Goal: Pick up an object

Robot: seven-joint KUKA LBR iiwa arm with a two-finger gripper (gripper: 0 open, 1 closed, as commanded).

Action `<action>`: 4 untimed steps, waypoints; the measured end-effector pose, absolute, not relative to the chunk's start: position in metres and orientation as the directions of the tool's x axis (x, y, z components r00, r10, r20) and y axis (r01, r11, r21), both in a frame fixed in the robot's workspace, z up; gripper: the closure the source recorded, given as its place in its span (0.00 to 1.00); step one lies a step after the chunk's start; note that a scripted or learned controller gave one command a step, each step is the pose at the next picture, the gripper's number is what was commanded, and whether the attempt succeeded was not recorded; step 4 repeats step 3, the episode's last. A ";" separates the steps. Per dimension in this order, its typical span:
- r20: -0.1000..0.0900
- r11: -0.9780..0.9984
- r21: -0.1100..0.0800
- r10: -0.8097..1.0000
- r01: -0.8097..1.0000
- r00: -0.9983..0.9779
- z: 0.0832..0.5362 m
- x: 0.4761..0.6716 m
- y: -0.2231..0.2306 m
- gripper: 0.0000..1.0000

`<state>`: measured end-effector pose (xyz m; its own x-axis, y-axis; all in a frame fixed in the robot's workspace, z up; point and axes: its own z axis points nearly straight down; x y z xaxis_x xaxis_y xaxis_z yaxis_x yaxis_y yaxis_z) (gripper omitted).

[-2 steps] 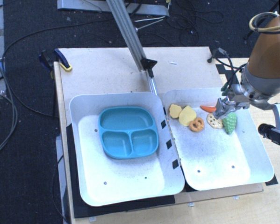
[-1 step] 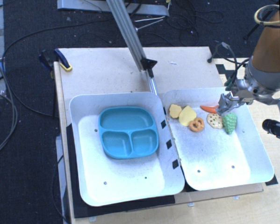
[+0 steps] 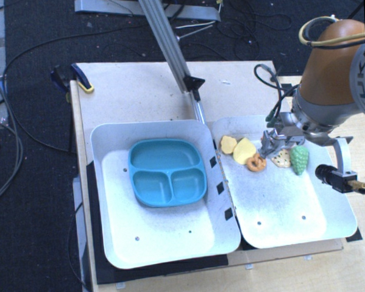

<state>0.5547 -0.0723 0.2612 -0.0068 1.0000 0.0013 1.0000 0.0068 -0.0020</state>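
The right bin (image 3: 296, 222) holds a cluster of small toy foods near its far edge. Two yellow pieces (image 3: 239, 148) lie side by side, with an orange pretzel-shaped piece (image 3: 255, 163) just in front of them. To their right are a speckled cracker (image 3: 281, 160) and a green bunch of grapes (image 3: 300, 159). My gripper (image 3: 271, 145) hangs low over the bin, just behind the cracker and between the yellow pieces and the grapes. The wrist hides its tips.
The left bin (image 3: 114, 231) carries a blue divided plate (image 3: 168, 172). A slanted metal pole (image 3: 168, 42) comes down to the bins' far edge. A black fitting (image 3: 335, 178) on a bracket juts over the right bin's right rim.
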 end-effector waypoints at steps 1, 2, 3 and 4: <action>0.001 0.007 -0.003 1.000 1.000 -0.007 0.257 0.534 -0.025 1.00; 0.002 0.008 -0.001 1.000 1.000 -0.008 0.252 0.527 0.038 1.00; 0.002 0.009 0.000 1.000 1.000 -0.009 0.254 0.520 0.094 1.00; 0.002 0.009 0.000 1.000 1.000 -0.009 0.254 0.520 0.094 1.00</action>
